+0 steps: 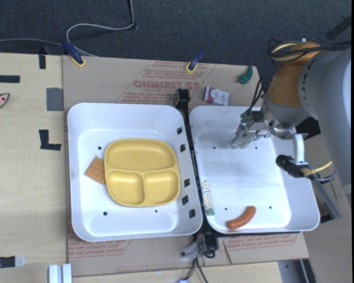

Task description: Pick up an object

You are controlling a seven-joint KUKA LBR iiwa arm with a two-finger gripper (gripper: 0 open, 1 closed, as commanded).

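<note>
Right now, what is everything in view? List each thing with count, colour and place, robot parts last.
Bins: two, white, side by side on cardboard.
Divided plate: one, yellow, in left bin.
Cracker-like piece: one, tan, tucked under the plate's left edge.
Sausage: one, orange-brown, right bin's near edge.
Small packet: one, red and white, behind right bin.
Clamps: two, yellow and blue, cardboard's far edge.
Gripper: one, grey, over right bin's far part.

Left bin [82, 128]: held a yellow divided plate [143, 171] over a tan cracker [95, 170].
Right bin [248, 175]: held a sausage [241, 217] near its front edge.
Gripper [243, 139]: hung over the right bin's rear.
</note>
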